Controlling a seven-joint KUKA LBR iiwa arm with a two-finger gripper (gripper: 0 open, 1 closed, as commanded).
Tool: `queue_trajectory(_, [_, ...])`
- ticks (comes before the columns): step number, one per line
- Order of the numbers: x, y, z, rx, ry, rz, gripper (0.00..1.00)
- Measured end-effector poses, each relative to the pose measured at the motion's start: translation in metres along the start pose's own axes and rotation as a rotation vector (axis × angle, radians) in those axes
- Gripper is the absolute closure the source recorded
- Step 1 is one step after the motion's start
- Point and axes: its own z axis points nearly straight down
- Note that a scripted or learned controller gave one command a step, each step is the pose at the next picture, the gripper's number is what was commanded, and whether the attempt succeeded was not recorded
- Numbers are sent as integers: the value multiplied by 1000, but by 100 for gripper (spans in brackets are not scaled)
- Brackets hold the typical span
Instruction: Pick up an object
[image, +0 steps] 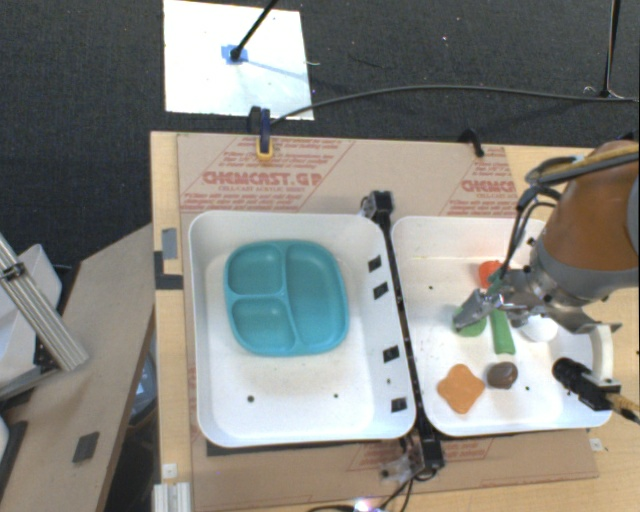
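Gripper (483, 308) hangs low in the right bin (440, 240), just beside the green stick (501, 336). Whether it's open or gripping anything, can't tell from here.

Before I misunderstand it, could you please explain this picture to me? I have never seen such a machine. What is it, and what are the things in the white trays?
The machine is a robot arm, grey with an orange band, reaching in from the right. At its end is a gripper for picking things up. One fixed camera above the bench looks down at a slant.

Two shallow white bins sit side by side. The left bin holds a teal divided plate. The right bin holds a green stick, an orange piece, a small brown piece and a red-orange thing.

The gripper is low in the right bin, next to the green stick. I cannot tell whether it holds anything.
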Motion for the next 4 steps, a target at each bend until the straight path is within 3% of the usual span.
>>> queue_trajectory(1, [0, 3, -6, -12, -2, -2, 0])
queue_trajectory(3, [9, -2, 110, -6, 0, 0, 0])
queue_trajectory(4, [9, -1, 118, -10, -1, 0, 0])
